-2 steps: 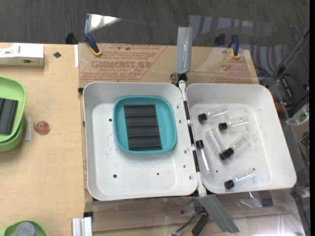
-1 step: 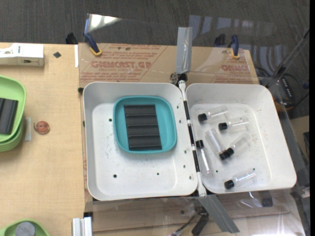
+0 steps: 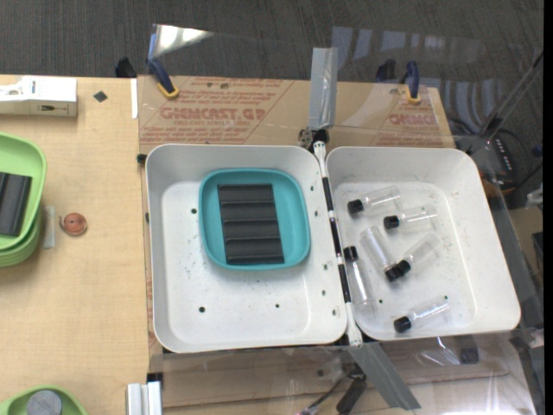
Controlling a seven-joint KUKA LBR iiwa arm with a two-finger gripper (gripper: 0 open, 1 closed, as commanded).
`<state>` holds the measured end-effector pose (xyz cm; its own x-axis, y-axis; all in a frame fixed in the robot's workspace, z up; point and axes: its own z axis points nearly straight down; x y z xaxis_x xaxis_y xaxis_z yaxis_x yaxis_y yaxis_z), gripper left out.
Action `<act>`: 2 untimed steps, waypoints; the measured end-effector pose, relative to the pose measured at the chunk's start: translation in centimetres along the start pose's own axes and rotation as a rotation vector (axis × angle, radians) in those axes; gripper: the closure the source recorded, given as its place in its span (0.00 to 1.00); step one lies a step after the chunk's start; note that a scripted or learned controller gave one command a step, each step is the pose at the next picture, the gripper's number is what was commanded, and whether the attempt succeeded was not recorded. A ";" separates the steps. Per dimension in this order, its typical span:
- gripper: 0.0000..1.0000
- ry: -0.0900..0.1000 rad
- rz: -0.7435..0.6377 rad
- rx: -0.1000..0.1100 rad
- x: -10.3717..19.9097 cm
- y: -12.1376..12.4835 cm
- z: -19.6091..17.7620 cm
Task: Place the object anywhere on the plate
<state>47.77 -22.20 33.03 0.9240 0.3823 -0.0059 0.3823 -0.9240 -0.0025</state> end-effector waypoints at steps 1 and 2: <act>0.00 0.001 0.055 0.000 0.0 0.0 4.4; 0.00 0.000 0.189 -0.001 0.0 0.0 -8.5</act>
<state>47.81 -22.20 41.51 0.9793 0.2022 -0.0058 0.2022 -0.9794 -0.0003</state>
